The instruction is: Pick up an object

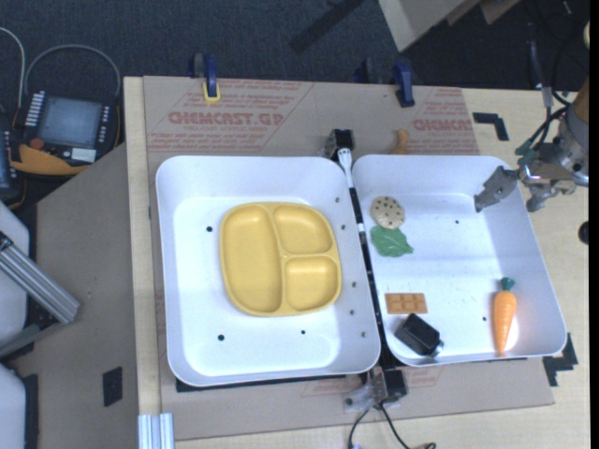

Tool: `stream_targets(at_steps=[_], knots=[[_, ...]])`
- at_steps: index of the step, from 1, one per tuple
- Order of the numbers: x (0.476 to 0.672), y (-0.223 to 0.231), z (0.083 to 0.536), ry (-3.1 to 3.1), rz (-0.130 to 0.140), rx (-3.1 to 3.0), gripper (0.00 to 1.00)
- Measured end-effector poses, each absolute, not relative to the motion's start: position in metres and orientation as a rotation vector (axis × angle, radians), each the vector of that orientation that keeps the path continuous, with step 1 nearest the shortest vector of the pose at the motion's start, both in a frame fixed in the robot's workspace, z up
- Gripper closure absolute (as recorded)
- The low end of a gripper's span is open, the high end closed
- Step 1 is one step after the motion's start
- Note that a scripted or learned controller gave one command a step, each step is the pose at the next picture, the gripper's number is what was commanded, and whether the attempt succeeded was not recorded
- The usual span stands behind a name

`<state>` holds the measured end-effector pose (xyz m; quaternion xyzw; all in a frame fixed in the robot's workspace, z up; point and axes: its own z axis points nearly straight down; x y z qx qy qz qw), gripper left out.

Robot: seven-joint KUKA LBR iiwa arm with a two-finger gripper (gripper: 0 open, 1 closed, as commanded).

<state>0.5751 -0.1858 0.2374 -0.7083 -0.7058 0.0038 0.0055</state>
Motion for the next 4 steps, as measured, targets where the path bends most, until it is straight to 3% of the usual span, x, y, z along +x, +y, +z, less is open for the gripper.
stream_targets(at_steps=[1, 4], knots=[[0.578, -0.185, 0.245, -2.222, 0.000, -2.222, 0.00], [0.567, -0.184, 0.082, -2.219, 0.003, -2.218, 0.00]])
